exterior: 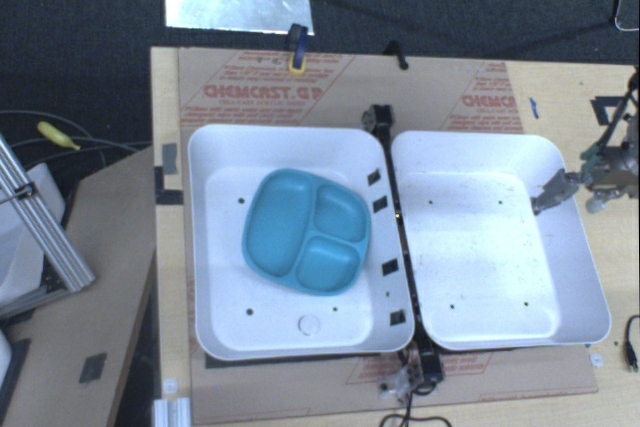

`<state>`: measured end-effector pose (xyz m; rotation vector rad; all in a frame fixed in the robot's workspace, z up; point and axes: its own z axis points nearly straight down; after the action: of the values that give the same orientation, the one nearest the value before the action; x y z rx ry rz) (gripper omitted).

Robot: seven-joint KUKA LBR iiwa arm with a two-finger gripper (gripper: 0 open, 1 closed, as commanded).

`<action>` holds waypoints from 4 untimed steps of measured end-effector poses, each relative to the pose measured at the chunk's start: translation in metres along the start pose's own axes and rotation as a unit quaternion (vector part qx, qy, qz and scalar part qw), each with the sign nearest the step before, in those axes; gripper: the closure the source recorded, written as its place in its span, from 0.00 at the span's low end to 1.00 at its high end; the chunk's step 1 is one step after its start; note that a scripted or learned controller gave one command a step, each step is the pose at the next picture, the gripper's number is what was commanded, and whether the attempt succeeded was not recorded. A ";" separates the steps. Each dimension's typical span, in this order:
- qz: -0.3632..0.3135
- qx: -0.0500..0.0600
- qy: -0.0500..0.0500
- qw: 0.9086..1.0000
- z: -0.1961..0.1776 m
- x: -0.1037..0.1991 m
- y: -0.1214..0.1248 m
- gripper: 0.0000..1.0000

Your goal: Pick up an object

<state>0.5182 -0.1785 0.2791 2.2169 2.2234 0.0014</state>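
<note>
A blue divided plate [305,231] is seen lying flat in the left bin [215,315], roughly in the middle of its floor and turned at a slant to the bin's walls. Three compartments are shown on it: one large on the side toward the bench's left edge, and two smaller ones on the side toward the divide between the bins. A small white round disc [309,323] is seen on the bin floor just beside the plate, toward the bench's near edge, apart from it.

The right bin [480,245] is placed against the left bin, with black clips along the seam between them. Small dark specks are scattered over its floor.

The gripper [560,187] is seen at the right bin's far right corner, over the bin's rim, reaching in from the bench's right edge. A grey finger [551,191] is pointed down and inward toward the bin floor. Whether the jaws are open or closed cannot be told; nothing is seen between them. The gripper is well apart from the plate, with the whole right bin between them.

Both bins are carried on a printed cardboard sheet [270,90] laid over the bench [600,395].
</note>
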 end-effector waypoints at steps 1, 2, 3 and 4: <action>-0.004 0.000 0.002 1.000 -0.017 0.077 -0.022 0.00; -0.007 -0.001 0.002 1.000 -0.035 0.198 -0.030 0.00; -0.003 -0.001 0.001 1.000 -0.027 0.253 0.019 0.00; -0.002 -0.001 0.001 1.000 -0.038 0.250 0.017 1.00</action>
<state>0.5347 0.0714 0.3172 2.2120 2.2277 0.0067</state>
